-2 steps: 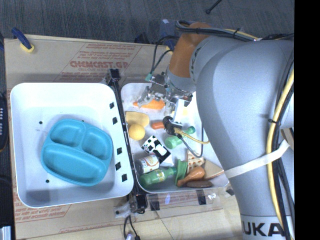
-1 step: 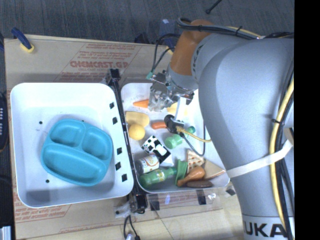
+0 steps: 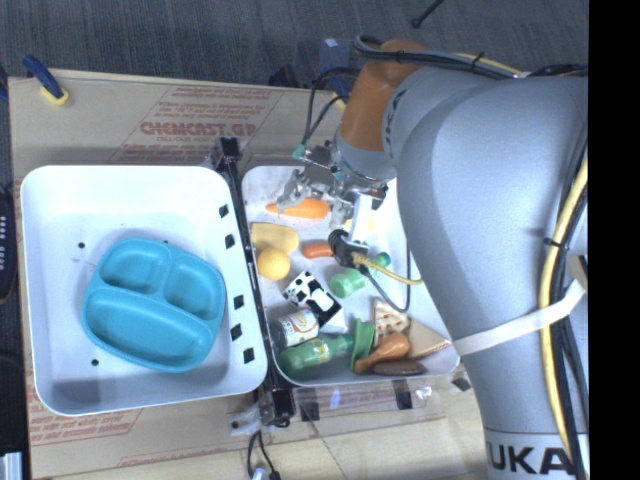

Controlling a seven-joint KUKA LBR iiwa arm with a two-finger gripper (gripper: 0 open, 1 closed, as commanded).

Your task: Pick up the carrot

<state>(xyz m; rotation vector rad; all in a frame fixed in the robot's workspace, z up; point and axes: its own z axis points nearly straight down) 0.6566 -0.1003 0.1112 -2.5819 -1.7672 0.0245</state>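
Here, carrot (image 3: 303,209) between jaws near the right bin's (image 3: 262,180) far edge (crowded).

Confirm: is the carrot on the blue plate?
No. The carrot lies in the right bin, under the pincer, while the blue plate sits in the left bin.

The arm's gripper (image 3: 318,190) is down in the right bin (image 3: 262,180), right at the orange carrot (image 3: 303,209) near the far end. A blue divided plate (image 3: 153,303) lies in the left bin (image 3: 60,193) on the counter (image 3: 150,128).
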